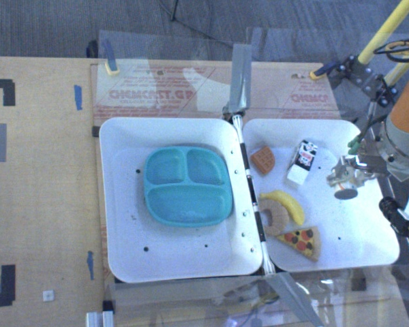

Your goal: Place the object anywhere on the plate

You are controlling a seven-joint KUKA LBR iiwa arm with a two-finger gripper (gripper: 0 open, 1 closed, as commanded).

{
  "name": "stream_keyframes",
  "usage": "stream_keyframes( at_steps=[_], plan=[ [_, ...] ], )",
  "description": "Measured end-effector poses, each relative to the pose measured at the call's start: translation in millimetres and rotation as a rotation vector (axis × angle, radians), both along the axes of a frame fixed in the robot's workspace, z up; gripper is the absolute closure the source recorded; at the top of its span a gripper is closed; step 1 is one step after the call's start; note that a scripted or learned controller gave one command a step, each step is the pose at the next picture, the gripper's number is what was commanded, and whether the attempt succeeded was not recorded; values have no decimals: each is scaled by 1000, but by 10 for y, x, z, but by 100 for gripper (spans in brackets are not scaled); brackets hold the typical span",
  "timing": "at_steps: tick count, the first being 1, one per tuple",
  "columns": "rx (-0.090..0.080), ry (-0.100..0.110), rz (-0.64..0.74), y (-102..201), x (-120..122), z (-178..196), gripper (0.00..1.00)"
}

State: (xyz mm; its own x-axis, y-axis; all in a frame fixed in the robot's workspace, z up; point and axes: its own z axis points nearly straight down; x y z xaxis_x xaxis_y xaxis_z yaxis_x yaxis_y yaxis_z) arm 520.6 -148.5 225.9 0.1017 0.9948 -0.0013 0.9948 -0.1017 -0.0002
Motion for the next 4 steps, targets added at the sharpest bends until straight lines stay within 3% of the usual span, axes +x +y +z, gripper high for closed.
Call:
stream_keyframes(
  at_steps=[1, 2, 3, 4],
  plan=[
    [1, -2, 18, 753, 372, 218, 100],
    [1, 1, 23, 1731, 795, -415, 100],
    [0, -3, 132, 2236, 946, -412, 100],
    [0, -3, 133, 2238, 947, -410, 0]
  ],
)
